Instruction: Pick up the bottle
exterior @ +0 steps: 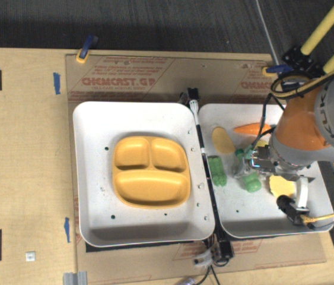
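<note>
The bottle [218, 170] is a small green item lying on its side on the floor of the right bin [238, 218], close to the wall shared with the left bin [89, 177]. Its long axis runs roughly up and down the picture, parallel to that wall; which end carries the cap cannot be determined.

The gripper [251, 166] is positioned low over the right bin, just to the right of the bottle. A second green piece [253, 184] sits directly beneath it. Whether the gripper is spread or closed, and whether it grips anything, cannot be determined.

Judged step: approach and alignment; the bottle is not lifted. The next move calls for a shift toward the shared wall, with closure across the bottle's short width.

Other contents of the right bin: a yellow oval piece [222, 140], an orange carrot [251, 128], a yellow wedge [282, 186]. The left bin holds a yellow divided plate [152, 171].
</note>
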